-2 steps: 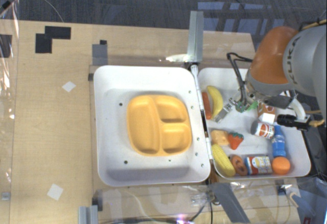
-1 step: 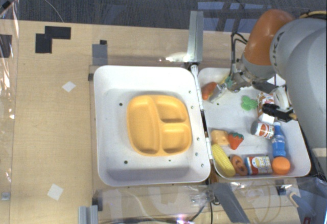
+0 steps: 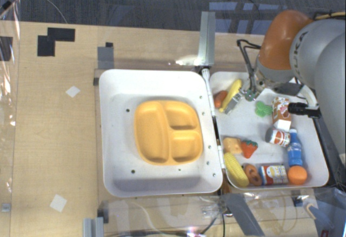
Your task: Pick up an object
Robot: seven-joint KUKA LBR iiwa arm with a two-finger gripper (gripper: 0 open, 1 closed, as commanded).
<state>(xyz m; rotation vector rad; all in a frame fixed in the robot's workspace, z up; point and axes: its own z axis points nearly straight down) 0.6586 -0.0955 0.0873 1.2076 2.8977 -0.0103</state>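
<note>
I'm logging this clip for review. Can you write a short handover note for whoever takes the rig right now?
Gripper: low in the right bin, at its far end beside the banana; whether it grips anything can't be told.
Things: toy food and bottles lie in the right bin; the yellow divided plate sits in the left bin.
Done: no pick confirmed.
Left: grasp one object and lift it.

Fixed overhead cam, slanted, both bins [image 3: 116,122]

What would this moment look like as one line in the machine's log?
stage: reaching | gripper: over right bin, at banana | grasp: unconfirmed | left bin: yellow tray
</note>
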